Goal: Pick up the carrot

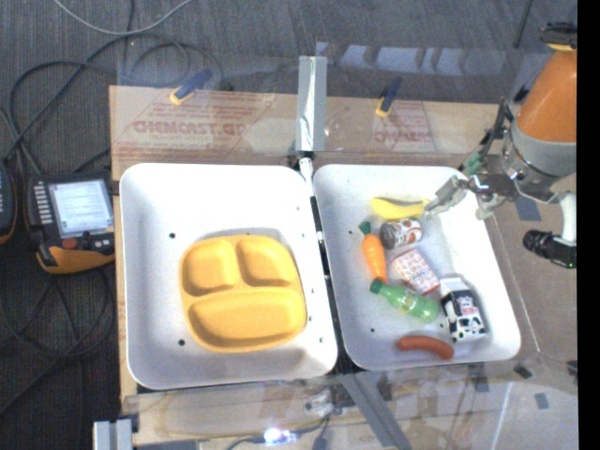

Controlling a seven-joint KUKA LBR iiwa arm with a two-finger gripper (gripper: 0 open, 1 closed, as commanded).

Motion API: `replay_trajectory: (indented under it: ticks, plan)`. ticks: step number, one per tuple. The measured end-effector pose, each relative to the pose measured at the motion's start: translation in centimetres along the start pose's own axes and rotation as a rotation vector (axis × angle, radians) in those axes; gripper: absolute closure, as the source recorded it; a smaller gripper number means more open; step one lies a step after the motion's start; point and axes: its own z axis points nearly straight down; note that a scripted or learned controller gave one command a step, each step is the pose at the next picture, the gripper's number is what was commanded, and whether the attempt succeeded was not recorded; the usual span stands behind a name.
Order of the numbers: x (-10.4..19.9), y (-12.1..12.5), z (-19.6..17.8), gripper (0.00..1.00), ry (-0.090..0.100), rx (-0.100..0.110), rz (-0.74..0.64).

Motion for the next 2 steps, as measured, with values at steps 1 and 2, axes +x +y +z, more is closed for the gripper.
replay_trajectory:
  ticks: [1, 2]
  plan:
    - [2.1, 2.1, 11.9, 0.00, 0.000, -0.002, -0.078]
    - [5.5, -4.6, 12.8, 0.00, -0.006, -0.019, 0.107]
